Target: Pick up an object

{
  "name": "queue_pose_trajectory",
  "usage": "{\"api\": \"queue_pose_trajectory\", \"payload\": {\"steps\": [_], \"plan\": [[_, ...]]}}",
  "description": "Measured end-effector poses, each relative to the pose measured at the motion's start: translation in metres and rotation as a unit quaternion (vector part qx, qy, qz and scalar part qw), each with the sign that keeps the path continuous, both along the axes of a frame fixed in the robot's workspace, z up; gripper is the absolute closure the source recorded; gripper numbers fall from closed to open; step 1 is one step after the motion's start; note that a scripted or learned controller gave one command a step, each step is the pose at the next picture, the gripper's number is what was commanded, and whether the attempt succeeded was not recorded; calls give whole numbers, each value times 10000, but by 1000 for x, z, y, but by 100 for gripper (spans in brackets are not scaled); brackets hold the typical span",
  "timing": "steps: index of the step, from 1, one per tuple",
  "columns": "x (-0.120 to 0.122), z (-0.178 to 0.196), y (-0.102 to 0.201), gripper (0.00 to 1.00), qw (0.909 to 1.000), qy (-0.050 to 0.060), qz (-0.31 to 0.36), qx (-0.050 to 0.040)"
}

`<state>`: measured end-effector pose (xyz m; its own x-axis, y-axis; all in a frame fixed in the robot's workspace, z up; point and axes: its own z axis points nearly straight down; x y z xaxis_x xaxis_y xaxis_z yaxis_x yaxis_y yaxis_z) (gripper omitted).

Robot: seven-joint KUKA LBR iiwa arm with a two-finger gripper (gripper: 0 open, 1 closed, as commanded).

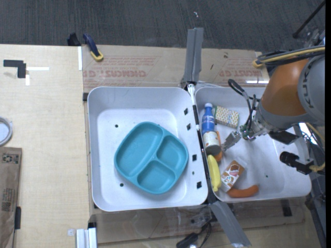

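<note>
My gripper (231, 140) is low inside the right bin (276, 187), reaching in from the right below the orange-banded wrist (283, 94). Its tip is just right of a bottle (209, 130) with a blue cap and an orange base, which lies along the bin's left wall. A patterned cracker packet (227, 116) lies behind the gripper. A yellow banana (214, 172), a small brown-and-white packet (232, 175) and an orange sausage (243, 191) lie toward the bin's front. I see nothing held in the gripper.
In the left bin (101, 138) lies a blue divided plate (151, 157). A grey divider post (194, 56) stands behind the bins. The right half of the right bin has bare white floor. Cables and arm parts crowd the right edge.
</note>
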<state>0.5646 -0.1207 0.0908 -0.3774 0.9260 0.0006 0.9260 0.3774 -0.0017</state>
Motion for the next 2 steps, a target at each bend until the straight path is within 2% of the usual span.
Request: {"api": "queue_pose_trajectory", "payload": {"steps": [1, 2], "plan": [[-58, 1, 18, 0, 9995, -6, 314, 1], [-57, 10, 17, 100, 9996, -25, 290, -2]]}}
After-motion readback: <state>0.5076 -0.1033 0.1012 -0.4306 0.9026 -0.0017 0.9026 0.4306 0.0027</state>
